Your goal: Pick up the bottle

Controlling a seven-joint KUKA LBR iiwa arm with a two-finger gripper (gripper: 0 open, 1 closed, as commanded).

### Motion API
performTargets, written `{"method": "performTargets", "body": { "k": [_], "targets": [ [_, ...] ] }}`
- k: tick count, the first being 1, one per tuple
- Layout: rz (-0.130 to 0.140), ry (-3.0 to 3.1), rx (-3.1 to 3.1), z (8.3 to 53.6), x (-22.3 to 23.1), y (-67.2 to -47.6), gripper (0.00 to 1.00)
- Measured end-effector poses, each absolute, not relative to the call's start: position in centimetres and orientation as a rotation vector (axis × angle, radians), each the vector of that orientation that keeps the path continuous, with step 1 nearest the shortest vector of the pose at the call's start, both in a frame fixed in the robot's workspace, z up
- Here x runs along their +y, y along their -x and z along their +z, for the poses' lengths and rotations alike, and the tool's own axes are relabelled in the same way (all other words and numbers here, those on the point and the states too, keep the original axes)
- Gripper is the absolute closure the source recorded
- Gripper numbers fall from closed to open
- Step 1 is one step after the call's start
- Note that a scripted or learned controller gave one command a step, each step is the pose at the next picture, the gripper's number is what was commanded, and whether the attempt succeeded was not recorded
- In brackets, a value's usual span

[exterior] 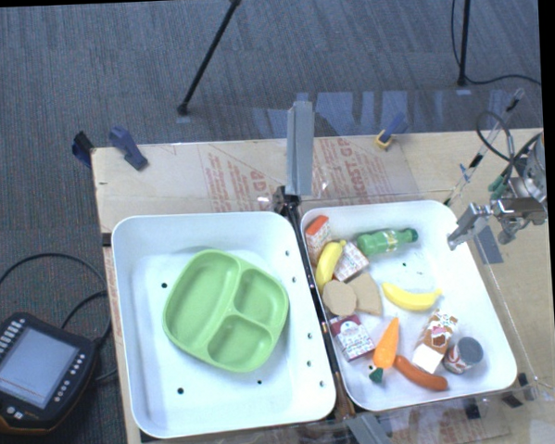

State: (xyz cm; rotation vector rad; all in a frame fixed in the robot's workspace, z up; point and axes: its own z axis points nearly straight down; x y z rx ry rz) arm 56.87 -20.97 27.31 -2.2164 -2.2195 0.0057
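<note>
Grey carpet surrounds a cardboard-topped bench where we see two white bins side by side, the left bin holding a green divided plate and the right bin a scatter of toy food. We judge the approach step is in hand: the gripper hangs at the right bin's right rim, whether spread or pressed together we cannot tell, and nothing sits in it, so next we must move left and descend over the bottle. That bottle is green with a yellow label and dark cap, lying on its side near the bin's far wall, just beside a banana and a small carton.
</note>
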Motion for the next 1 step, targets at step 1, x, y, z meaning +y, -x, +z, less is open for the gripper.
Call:
{"method": "performTargets", "body": {
  "k": [1],
  "targets": [
    [0.000, 2.210, -2.224, 9.97, -20.84, -63.78, 0.00]
  ]
}}
